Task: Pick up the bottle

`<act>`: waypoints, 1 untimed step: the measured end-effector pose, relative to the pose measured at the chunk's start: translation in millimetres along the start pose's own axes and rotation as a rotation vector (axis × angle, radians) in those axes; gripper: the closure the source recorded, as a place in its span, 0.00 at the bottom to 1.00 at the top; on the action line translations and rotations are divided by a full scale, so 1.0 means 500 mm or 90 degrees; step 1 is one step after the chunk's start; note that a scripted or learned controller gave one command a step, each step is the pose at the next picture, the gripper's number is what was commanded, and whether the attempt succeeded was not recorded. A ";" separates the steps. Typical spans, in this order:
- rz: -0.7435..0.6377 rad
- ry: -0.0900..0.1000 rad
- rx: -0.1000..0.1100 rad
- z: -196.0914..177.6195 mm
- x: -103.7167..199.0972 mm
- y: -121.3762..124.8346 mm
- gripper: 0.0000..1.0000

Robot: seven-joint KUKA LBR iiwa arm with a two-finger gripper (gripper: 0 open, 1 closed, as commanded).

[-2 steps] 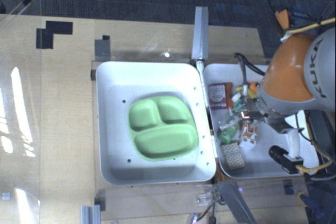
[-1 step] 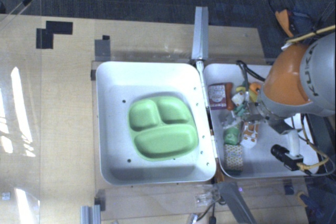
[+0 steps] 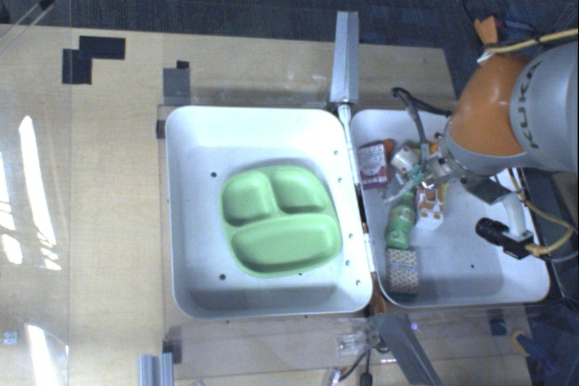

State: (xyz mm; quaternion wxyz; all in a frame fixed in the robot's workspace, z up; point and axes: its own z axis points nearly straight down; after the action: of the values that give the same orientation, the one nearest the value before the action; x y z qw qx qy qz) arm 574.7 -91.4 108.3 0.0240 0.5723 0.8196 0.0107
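A small green bottle (image 3: 401,223) lies in the right bin (image 3: 479,276), near its left wall, with its cap end pointing up toward the gripper. My gripper (image 3: 418,172) hangs just above and behind the bottle's top end, low over the bin. The grey arm with its orange band (image 3: 484,117) reaches in from the right and hides the bin's far right corner. Nothing shows as lifted.
A dark red snack packet (image 3: 372,162) lies at the right bin's back left. A patterned small box (image 3: 403,269) sits just in front of the bottle, and a white and orange packet (image 3: 431,203) lies to its right. The left bin (image 3: 190,194) holds a green divided plate (image 3: 280,218).
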 end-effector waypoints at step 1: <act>0.038 0.014 0.025 -0.300 0.049 -0.051 0.00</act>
State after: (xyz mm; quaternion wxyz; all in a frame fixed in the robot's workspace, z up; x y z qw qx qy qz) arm 534.7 -75.9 256.3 0.0035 0.5965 0.8026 0.0019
